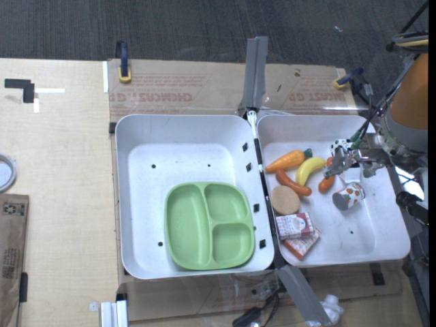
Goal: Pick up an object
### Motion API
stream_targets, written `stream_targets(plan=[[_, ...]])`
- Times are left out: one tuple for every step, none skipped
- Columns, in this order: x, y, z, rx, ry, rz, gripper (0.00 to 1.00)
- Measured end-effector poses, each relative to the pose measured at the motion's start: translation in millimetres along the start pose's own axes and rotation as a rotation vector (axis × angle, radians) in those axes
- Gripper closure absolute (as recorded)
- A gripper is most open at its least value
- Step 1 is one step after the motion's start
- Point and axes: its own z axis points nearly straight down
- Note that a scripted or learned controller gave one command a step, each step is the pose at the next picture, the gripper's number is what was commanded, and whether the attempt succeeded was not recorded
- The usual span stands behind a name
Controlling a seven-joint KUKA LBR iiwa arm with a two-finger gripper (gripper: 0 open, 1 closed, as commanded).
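Carrot lies w/ leafy tip pointing upper-right

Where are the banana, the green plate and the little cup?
banana (310,169), camera view, middle of its yellow curve
green plate (210,225), camera view, ridge between its compartments
cup (349,195), camera view, its patterned side

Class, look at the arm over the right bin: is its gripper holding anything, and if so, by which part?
It cannot be told. The gripper sits low in the right bin, right beside a small orange piece and a patterned cup, but no hold is clear.
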Motion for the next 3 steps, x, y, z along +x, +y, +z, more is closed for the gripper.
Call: stream_targets(plan=[[-15.8,64.4,113.7,-0.009,-0.001,-0.001,0.0],[-32.9,78.9,125.5,0.0,0.013,-0.055,0.0],[-35.9,79.3,116.1,-0.004,0.006,-0.053,1.0]])
